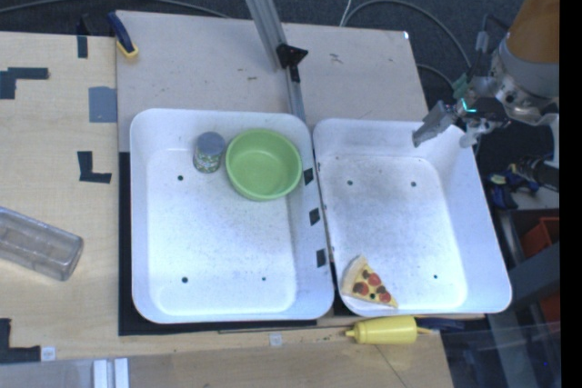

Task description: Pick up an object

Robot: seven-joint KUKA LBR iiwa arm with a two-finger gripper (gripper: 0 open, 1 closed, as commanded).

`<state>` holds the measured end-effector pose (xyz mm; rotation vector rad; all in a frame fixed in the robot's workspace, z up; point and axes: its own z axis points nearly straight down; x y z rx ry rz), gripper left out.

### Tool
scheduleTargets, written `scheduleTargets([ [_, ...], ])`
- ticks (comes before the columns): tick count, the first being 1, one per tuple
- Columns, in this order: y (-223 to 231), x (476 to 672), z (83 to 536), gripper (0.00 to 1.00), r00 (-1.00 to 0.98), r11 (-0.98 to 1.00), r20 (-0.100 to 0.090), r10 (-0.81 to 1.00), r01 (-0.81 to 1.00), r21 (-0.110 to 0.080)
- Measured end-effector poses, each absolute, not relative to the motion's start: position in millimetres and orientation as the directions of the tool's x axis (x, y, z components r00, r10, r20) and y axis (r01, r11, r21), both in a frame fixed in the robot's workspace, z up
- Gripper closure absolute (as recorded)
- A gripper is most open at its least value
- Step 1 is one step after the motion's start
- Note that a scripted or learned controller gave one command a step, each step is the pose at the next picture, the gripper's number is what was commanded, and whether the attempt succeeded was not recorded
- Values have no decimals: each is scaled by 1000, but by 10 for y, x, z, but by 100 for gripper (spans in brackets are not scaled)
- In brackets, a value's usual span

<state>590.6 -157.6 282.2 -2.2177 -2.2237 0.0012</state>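
A green bowl (264, 164) sits at the back of the left bin (155, 286), with a small grey-topped can (208, 152) touching its left side. A toy pizza slice (367, 282) lies in the front left corner of the right bin (473, 223). My gripper (447, 134) hovers over the back right corner of the right bin, far from all of these. Its fingers (426, 134) are spread open with nothing between them.
A yellow mustard bottle (386, 331) lies on the bench just in front of the right bin. A slanted metal pole (264, 4) ends at the back where the bins meet. A clear plastic container (36, 245) lies far left.
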Motion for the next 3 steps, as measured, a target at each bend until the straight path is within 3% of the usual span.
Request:
scheduleTargets([
  [3,-1588,5939,1372,0,-1,1,0,1000,1000,-7],
])
